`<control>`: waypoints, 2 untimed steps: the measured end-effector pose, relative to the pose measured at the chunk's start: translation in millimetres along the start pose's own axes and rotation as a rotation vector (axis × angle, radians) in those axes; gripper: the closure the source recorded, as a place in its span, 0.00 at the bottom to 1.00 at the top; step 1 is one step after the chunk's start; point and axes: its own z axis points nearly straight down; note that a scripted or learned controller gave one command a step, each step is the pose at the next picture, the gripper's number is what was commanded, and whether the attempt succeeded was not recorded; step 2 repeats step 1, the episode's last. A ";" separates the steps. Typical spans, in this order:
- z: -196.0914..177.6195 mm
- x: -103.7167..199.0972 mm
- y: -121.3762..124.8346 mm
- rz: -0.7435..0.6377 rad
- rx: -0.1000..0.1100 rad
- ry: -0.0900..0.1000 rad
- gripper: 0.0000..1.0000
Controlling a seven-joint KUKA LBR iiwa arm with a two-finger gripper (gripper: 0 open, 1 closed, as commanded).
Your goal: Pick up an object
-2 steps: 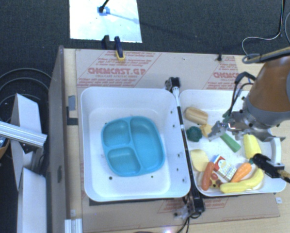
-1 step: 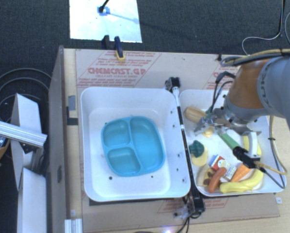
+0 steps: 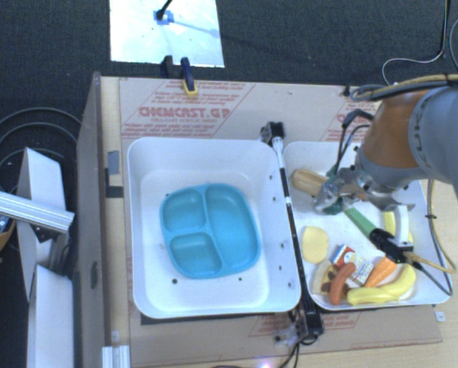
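My gripper (image 3: 326,198) hangs low in the right bin (image 3: 426,301), near a roll (image 3: 308,180); jaws' state unclear. Next: I'd settle onto it.

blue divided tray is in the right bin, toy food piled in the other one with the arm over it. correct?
Not quite. The camera view shows the blue divided tray in the left bin, not the right one. The rest holds: the toy food, including a banana and a carrot, is piled in the right bin, and the arm reaches over that bin.
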 end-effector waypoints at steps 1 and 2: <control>-86.3 65.9 -70.1 -0.006 0.003 0.002 1.00; -86.3 65.9 -70.1 -0.006 0.003 0.002 1.00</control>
